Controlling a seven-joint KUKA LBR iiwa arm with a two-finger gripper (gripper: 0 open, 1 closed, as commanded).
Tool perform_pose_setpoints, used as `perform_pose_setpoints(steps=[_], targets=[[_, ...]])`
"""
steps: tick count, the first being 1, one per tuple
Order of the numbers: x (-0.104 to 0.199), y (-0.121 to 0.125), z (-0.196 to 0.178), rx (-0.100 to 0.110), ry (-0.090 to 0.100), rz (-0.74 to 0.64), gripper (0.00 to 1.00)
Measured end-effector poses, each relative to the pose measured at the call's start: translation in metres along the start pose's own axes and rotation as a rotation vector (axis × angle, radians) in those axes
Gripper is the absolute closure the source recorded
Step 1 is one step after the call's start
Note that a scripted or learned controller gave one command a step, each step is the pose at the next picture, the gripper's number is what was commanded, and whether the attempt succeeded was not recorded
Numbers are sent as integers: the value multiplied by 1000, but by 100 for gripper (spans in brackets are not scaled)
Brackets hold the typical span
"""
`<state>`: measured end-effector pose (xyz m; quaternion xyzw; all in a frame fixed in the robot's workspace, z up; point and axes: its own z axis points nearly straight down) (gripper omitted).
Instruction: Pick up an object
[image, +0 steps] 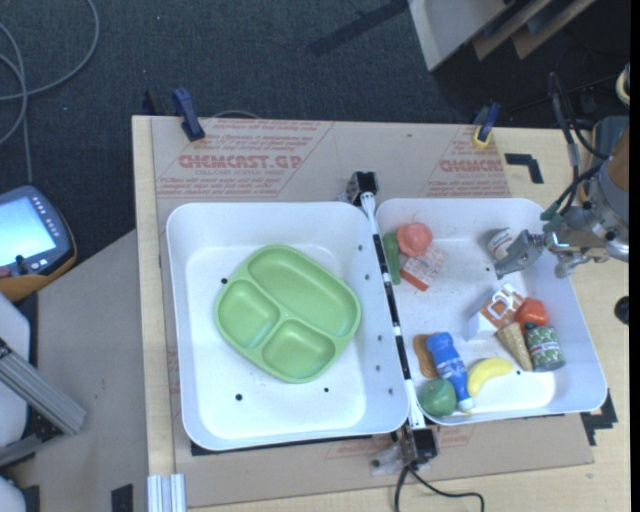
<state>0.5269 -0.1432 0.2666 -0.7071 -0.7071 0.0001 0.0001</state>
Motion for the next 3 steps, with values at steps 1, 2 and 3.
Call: perform_pose_setpoints(steps=[1, 2, 3], targets=[[48, 35, 163, 7, 4, -5, 0], [40, 7, 176, -18, 0, -4, 0], [7, 94, 181, -10, -4, -3, 0]])
